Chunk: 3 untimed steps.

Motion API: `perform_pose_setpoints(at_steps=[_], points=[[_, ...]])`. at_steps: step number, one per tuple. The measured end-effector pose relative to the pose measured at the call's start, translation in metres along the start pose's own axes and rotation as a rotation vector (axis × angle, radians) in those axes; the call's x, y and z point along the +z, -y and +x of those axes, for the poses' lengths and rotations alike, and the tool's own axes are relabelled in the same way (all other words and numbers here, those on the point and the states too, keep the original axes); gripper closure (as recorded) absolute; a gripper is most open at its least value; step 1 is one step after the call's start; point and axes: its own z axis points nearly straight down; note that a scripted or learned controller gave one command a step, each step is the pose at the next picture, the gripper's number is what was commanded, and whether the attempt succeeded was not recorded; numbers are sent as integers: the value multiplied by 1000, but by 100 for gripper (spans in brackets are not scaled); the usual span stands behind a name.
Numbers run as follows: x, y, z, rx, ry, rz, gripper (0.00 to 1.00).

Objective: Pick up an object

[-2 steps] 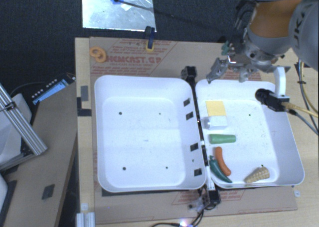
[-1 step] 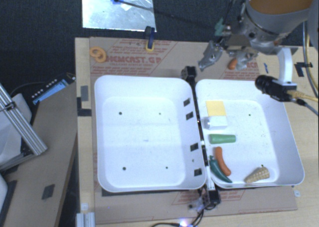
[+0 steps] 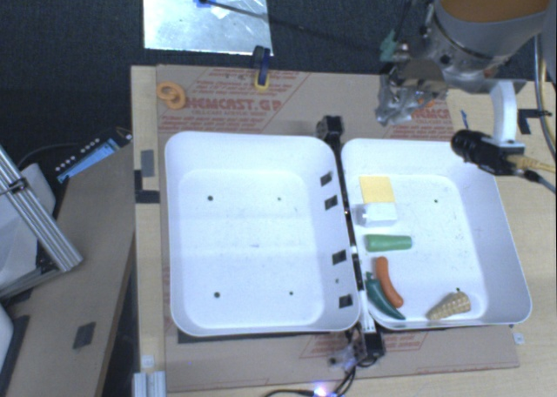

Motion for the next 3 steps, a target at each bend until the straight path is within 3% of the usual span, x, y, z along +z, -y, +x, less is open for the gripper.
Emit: perform_pose_setpoints(at_steps=[2,3], points=[[-10,-96,68,2,0,1,100],[-16,-94,95,3,-1,3,100]])
